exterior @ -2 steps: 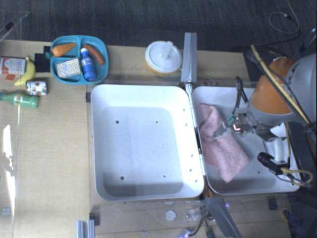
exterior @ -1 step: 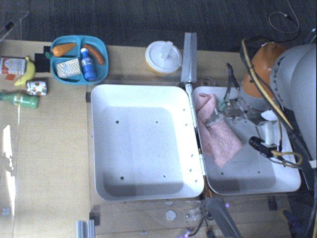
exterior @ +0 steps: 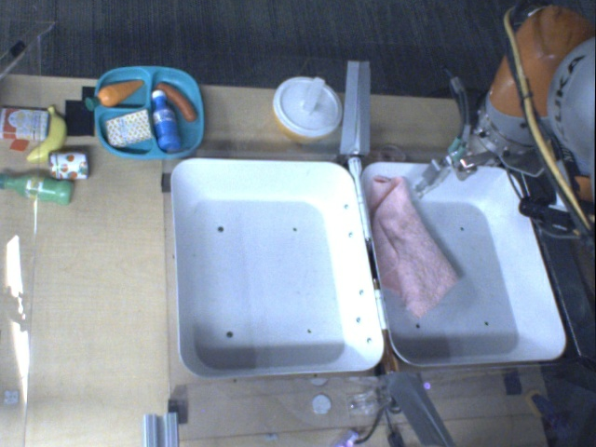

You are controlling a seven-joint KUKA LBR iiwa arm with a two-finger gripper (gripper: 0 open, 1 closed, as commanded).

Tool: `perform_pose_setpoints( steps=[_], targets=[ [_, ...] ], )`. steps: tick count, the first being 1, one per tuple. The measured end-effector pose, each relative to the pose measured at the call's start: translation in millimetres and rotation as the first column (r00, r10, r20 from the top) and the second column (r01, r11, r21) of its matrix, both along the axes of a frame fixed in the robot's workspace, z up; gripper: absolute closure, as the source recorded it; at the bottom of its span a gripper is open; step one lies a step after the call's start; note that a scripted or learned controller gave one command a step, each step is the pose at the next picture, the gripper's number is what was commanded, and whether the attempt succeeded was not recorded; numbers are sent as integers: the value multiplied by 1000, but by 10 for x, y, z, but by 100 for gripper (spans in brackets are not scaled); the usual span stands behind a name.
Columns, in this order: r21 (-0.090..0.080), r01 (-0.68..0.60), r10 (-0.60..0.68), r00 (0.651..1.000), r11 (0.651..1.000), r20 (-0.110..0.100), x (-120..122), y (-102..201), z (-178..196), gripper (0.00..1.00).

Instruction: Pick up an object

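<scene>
Pink cloth (exterior: 410, 250) lies at 7 o'clock from claw (exterior: 426, 181), long axis 11-to-5; claw opening indeterminable

Pink cloth (exterior: 410, 248) lies in right bin (exterior: 521, 343) (against its left wall).

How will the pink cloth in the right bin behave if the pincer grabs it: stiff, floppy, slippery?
The pink cloth lies crumpled with soft folds, so it is probably floppy and would drape from a pinch. It looks thin, so likely light. Pushed, it would probably bunch against the right bin floor rather than slide whole.
</scene>
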State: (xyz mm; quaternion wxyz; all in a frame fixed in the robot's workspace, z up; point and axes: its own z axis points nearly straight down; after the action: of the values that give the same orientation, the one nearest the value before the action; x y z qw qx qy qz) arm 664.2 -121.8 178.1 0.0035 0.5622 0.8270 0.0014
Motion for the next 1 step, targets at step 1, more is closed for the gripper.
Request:
perform_pose_setpoints(
  steps=[1],
  targets=[
    [0,-65,65,998,998,4,-442,192,-811,0]
  ],
)
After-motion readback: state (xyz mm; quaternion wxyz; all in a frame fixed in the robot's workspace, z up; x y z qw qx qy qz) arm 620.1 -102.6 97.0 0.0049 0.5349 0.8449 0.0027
